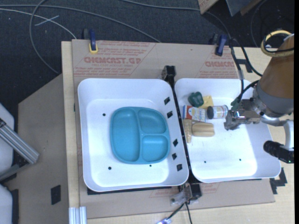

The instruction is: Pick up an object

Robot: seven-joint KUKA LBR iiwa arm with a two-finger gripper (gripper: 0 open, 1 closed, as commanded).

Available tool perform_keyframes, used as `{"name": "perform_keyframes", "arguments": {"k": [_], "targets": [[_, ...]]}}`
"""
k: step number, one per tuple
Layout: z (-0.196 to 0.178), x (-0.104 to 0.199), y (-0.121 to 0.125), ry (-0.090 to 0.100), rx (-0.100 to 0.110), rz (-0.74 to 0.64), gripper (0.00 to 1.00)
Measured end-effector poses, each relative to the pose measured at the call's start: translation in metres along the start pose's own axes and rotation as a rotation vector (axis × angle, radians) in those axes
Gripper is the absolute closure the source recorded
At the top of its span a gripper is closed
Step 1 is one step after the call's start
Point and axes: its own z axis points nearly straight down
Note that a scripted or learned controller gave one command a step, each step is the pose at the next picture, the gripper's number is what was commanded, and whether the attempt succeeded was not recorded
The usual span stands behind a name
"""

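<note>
- Small bottle (217, 111): lies on its side in the right bin (224, 169), near the far edge, long axis across the bin, dark cap toward my gripper; clear body with a dark band.
- Green lump (195, 98): rounded, matte, by the bin's far-left corner, resting against a yellow piece (207, 100).
- Flat printed packet (192, 112): red and white, along the left wall, beside the bottle.
- Tan block (202, 130): rounded, wood-coloured, just in front of the packet.
- My gripper (232, 122): low over the right bin, just beside the bottle's cap end; I cannot tell how it is set, and nothing shows in it.
- Left bin (91, 94): carries a blue divided plate (139, 135), smooth plastic, three compartments, at its centre.
</note>
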Motion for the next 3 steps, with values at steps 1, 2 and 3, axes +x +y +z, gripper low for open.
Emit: {"name": "perform_keyframes", "arguments": {"k": [1, 2, 3], "targets": [[-0.01, 0.055, 0.006, 0.001, 0.0, -0.002, 1.0], [0.0, 0.111, 0.017, 0.0, 0.001, -0.003, 1.0], [-0.009, 0.165, 0.026, 0.001, 0.001, -0.001, 1.0]]}}
